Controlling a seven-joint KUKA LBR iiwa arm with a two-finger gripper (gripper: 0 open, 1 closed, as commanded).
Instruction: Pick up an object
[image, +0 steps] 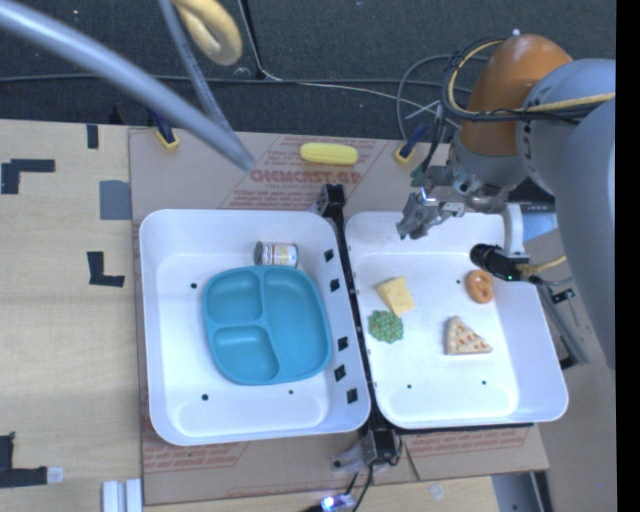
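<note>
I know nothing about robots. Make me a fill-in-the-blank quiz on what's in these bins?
1. The divided plate is coloured ____.
2. The can lies in the ____ bin.
3. The green piece beside the cheese is ____.
4. The gripper hovers over the ____ bin.

Answers: blue; left; broccoli; right

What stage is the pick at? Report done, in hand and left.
Done: nothing lifted. The yellow cheese wedge, green broccoli floret, orange pretzel and tan sandwich triangle all lie in the right white bin. In hand: gripper hovers at its far edge. Left: descend, grasp, lift.
</note>
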